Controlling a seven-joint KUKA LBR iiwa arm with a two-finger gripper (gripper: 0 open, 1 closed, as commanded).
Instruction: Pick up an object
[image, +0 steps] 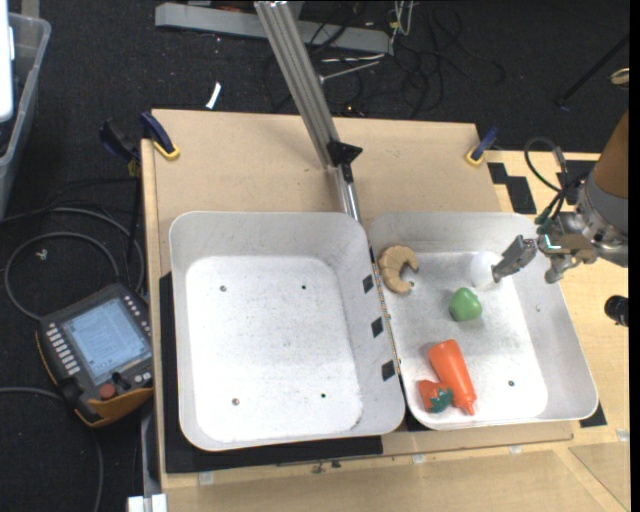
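The shallow white plastic bin on the left (200, 250) sits bare at frame centre-left, likely the drop side. In the white bin on the right (560, 400), 3 candidates lie apart: a tan curved croissant-like toy (398, 268) near its upper-left corner, a round green ball-like toy (465, 304) mid-bin, and an orange carrot toy with a green end (450, 376) lower down. The grey two-finger gripper (505, 265) hovers at the upper right, beside the green toy; whether its fingers are spread or closed cannot be told, and nothing shows between them.
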